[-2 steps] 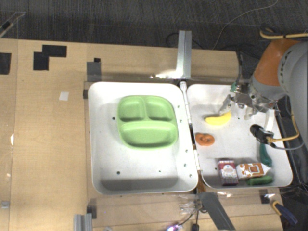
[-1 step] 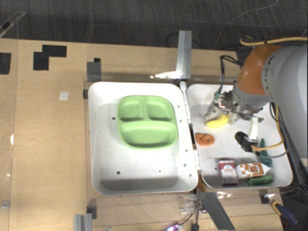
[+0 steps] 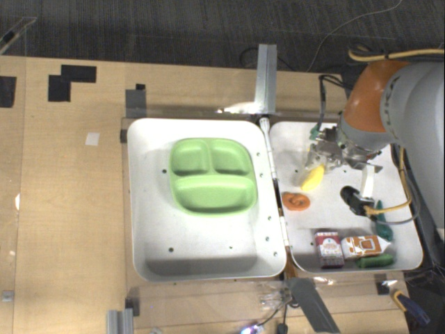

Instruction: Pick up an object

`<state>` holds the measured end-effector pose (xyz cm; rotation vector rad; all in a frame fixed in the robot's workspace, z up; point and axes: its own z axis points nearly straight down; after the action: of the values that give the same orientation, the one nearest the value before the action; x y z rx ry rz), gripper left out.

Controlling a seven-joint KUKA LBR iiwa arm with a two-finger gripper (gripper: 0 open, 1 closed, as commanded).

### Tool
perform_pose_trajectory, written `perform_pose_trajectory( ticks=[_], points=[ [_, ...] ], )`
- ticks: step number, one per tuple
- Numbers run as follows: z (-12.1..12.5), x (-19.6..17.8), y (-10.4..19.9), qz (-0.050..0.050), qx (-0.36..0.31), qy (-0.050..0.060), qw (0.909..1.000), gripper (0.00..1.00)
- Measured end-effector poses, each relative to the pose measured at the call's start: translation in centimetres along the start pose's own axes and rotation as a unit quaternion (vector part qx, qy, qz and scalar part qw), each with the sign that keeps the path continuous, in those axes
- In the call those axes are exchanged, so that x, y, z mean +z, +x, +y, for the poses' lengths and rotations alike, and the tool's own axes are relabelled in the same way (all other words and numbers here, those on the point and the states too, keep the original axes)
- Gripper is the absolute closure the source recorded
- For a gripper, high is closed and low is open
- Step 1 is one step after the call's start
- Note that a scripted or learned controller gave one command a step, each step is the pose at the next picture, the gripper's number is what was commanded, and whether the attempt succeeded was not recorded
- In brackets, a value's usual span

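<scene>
At the near edge of the right bin (image 3: 299, 236), two small boxes are lying side by side, a dark red box (image 3: 328, 248) and an orange and white box (image 3: 363, 245) (their print is too small to read). A green stick (image 3: 375, 261) is lying just in front of the second. Farther in, an orange ring (image 3: 296, 201) is resting near the dividing wall, and the yellow object (image 3: 312, 179) is lying tilted just beyond it. The gripper (image 3: 324, 153) is standing right at the yellow object's far end; whether it is apart or together cannot be told. In the left bin (image 3: 149, 245) a green divided plate (image 3: 211, 175) is sitting. A pale wooden bench (image 3: 62, 207) is bearing both bins, and dark carpet (image 3: 174, 12) is stretching beyond.
</scene>
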<state>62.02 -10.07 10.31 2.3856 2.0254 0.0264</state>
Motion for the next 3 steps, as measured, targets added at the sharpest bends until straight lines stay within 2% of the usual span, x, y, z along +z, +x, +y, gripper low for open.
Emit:
perform_pose_trajectory(
  ticks=[1,2,3],
  points=[
    [-3.8,-11.9,6.1,-0.002,0.011,0.008,0.9999,1.0],
    [-6.2,-13.4,7.0,-0.002,0.019,0.009,0.9998,1.0],
    [-7.7,-28.9,5.7,-0.003,0.083,0.007,0.9965,1.0]
  ],
)
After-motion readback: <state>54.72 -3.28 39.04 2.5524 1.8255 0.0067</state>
